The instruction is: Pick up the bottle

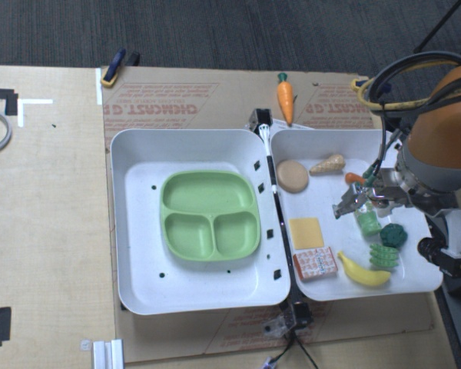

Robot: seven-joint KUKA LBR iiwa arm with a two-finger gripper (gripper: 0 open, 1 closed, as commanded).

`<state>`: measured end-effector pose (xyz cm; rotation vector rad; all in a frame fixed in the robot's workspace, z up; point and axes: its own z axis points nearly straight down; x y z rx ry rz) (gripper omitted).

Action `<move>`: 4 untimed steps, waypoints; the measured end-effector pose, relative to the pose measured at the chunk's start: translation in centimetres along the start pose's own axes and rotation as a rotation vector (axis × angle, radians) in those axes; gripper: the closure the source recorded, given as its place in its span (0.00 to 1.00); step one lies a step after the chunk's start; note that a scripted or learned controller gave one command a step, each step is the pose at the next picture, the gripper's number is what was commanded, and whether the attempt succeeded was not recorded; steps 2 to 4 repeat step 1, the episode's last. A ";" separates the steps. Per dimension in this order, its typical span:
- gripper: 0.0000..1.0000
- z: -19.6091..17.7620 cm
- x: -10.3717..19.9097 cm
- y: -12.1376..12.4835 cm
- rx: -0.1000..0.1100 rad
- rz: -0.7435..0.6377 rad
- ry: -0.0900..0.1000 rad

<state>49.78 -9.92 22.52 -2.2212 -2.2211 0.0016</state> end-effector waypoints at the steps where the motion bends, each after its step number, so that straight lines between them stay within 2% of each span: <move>1: 1.00 -0.9 0.0 0.0 0.000 0.002 -0.001; 4: 1.00 -0.9 0.0 0.0 0.000 0.002 -0.001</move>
